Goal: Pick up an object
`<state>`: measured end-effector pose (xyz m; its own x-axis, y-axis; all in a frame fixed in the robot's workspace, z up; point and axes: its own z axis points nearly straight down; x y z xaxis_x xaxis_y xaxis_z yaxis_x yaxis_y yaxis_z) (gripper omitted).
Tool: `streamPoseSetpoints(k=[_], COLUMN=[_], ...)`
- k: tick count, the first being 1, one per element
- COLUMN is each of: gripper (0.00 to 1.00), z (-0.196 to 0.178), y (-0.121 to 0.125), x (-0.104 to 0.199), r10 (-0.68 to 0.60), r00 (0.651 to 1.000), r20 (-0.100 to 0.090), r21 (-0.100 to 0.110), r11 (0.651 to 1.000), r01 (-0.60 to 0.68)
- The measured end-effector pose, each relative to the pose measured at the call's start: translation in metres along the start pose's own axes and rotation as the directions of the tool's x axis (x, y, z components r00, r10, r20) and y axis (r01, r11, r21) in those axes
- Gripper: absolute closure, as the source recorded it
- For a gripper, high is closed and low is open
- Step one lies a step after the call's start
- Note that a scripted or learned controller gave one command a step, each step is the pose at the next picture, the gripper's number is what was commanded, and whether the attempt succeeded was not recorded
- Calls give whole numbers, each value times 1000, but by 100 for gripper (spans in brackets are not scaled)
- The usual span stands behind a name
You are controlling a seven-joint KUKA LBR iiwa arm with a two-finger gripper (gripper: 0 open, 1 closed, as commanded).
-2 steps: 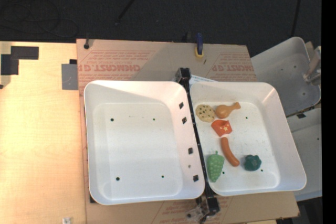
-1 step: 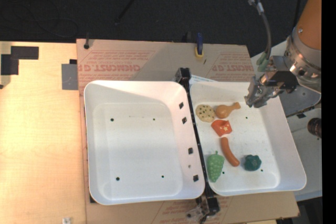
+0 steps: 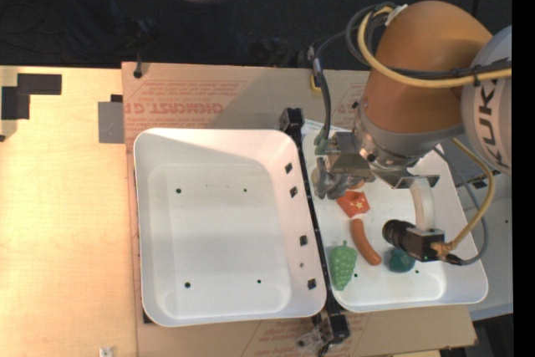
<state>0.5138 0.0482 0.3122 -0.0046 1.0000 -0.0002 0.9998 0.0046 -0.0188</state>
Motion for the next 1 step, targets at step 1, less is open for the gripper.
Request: streamPoseSetpoints(k=[1], gripper=[100], z=[-143], y=[4], x=[28], r10=[1], r00=[1000], r20=[-3], r21=[-32], r11=[999], r01=[-1])
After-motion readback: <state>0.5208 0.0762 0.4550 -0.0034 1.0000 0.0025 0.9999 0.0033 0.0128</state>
